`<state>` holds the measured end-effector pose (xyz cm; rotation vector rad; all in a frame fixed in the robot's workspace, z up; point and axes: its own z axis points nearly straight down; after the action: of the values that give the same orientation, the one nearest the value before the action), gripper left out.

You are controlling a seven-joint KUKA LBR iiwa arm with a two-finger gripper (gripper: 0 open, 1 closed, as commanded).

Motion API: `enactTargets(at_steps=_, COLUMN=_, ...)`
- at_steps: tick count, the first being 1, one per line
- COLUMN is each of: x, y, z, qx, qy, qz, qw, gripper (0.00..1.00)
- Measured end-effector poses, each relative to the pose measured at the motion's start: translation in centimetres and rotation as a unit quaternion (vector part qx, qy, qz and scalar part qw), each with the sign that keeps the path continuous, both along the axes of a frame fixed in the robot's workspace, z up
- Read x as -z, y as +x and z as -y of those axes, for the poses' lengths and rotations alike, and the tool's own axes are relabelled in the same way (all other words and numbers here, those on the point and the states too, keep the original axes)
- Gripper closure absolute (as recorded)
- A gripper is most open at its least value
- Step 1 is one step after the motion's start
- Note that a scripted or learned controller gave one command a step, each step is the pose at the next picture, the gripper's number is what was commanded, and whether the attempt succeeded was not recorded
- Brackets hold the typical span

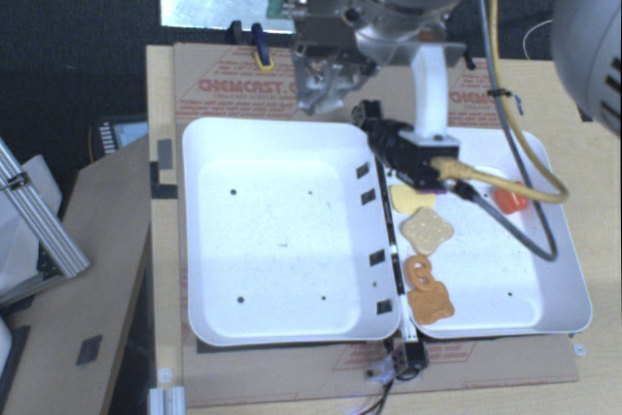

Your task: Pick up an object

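Several small objects lie in the right bin (544,306), near its left wall. They are a yellow piece (402,199), a beige flower-shaped piece (428,230), an orange ring-shaped piece (420,271) and an orange-brown piece (432,304). A red object (508,200) lies further right, partly behind a yellow cable (505,192). My gripper (324,85) is a blurred metallic shape hanging high over the back edge of the left bin (194,209), away from all the objects. Nothing shows in it.
A black block (408,155) on a white post (430,97) hangs over the right bin's back left corner, with cables trailing across that bin. Brown cardboard (224,83) lies under both bins. Blue and yellow clamps (260,49) sit at the back.
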<state>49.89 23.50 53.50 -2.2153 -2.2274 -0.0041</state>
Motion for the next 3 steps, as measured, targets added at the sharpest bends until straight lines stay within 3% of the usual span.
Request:
enactTargets(at_steps=1, x=0.0, y=0.0, z=0.1, qx=0.001, qy=-0.0002, qz=0.000, qw=1.0000, gripper=0.00)
enactTargets(at_steps=2, x=0.0, y=7.1, z=0.1, qx=0.003, qy=-0.0006, qz=0.002, qw=1.0000, gripper=0.00)
enactTargets(at_steps=3, x=-1.1, y=6.8, z=0.1, qx=0.002, qy=0.0001, qz=0.001, qw=1.0000, gripper=1.00)
